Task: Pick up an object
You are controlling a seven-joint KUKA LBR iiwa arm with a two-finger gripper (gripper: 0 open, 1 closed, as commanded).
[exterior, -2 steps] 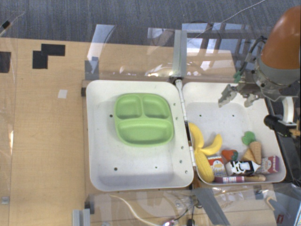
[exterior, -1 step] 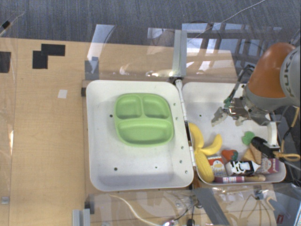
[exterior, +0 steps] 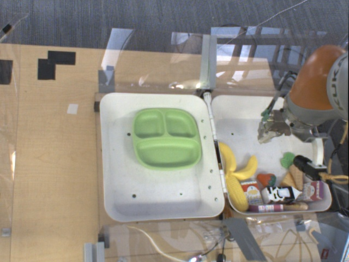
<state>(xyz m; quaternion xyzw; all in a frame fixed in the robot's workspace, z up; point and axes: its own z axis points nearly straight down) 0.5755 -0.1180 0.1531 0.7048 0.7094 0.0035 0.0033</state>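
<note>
- Bench (exterior: 49,162): tan wooden top, black markings at its far left; two white bins sit side by side on it, edges touching at the middle
- Left bin (exterior: 125,201): shallow, white; holds one item, a green divided plate (exterior: 166,138), lying flat slightly behind the bin's centre, three compartments facing up
- Right bin (exterior: 240,113): shallow, white; its far half is bare floor, its near half is crowded with small objects
- Arm (exterior: 322,83): grey with orange band, enters from the right and hangs over the right bin's far right part
- Gripper (exterior: 271,131): pointing down over bare bin floor, above and behind the object pile; nothing visible between its tips; whether it is released or clenched I cannot tell
- Candidate objects, all in the right bin's near half: banana (exterior: 242,168) against the left wall; corn cob (exterior: 235,190) just in front of it; red-and-white carton (exterior: 252,192) beside the corn; small green piece (exterior: 288,159) near the right wall; black-and-white item (exterior: 279,194) and pink box (exterior: 313,190) at the near right corner; several overlap, exact contacts unclear
</note>
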